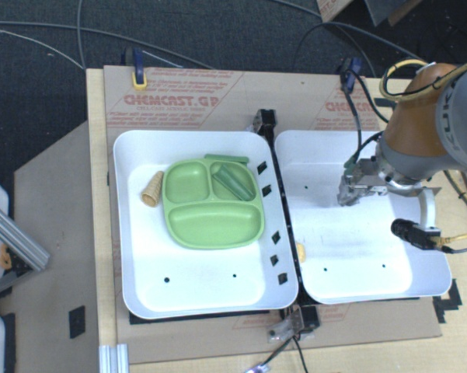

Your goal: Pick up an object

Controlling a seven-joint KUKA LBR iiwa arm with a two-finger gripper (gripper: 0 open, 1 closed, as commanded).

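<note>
While the KUKA arm reaches in over the right bin, its hand hangs low above bare white floor, with no object seen in its grip; whether it is parted or closed cannot be told from this angle. Every candidate lies in the left bin: a green divided plate, a dark green piece resting in its upper right compartment, and a tan cone just beside its left rim. By the look of it, the pick is at the approach step. Next, the hand would need to cross the divider and descend squarely over 1 object.
</note>
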